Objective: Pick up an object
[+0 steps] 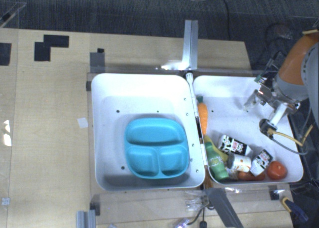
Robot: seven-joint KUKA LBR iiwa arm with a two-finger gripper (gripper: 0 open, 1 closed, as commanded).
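Observation:
My gripper (259,113) hangs over the upper right part of the right bin (224,90), its two fingers spread apart with nothing between them. An orange carrot (201,115) lies along the bin's left wall. At the front of the bin sit a green bottle (215,158), a black-and-white carton (233,145), a second small carton (262,158), a white can (241,163) and a red tomato (276,170). All of these objects lie below and to the left of the gripper, apart from it.
The left bin (107,95) holds a blue divided tray (156,147). A metal post (191,42) stands behind the wall between the bins. The arm's orange band (299,57) and cables (286,142) hang over the right bin's right edge.

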